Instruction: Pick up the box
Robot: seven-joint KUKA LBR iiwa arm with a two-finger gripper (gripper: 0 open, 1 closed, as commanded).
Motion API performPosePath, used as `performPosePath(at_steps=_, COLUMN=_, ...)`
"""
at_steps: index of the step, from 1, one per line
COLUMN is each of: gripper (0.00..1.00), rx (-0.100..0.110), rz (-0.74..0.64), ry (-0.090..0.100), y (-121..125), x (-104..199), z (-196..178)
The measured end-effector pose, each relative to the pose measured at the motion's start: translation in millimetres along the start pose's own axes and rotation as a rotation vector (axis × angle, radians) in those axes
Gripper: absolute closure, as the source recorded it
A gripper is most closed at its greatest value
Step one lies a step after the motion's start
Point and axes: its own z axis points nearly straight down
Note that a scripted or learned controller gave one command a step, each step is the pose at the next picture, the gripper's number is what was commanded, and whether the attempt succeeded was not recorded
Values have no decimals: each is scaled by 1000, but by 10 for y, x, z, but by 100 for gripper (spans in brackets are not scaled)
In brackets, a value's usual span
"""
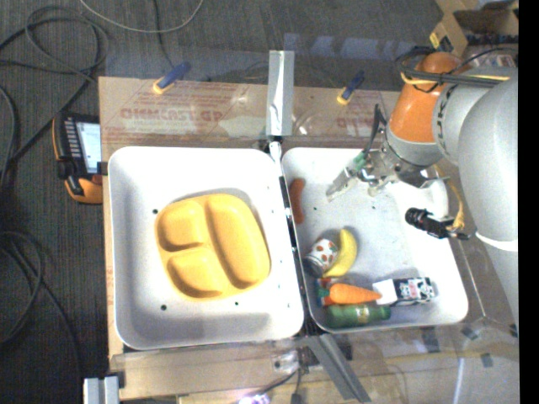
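The box (406, 290) is a small white carton with dark print. It lies on its side near the front right corner of the right bin (438, 199). My gripper (357, 179) hovers over the far part of the same bin, well behind the box and a little to its left. Its fingers (338, 185) are spread open with nothing between them. The grey arm with its orange band (416, 116) comes in from the upper right.
Left of the box lie a carrot (350, 294), a green bottle (358, 314), a banana (343, 252) and a small round can (321, 254). A sausage (296, 200) lies along the right bin's left wall. A yellow divided tray (213, 244) sits in the left bin (126, 251).
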Motion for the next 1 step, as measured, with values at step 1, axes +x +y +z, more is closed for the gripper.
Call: performPosePath(at_steps=1, gripper=100, rx=-3, rz=-1, ry=-2, y=13, x=2, z=-111)
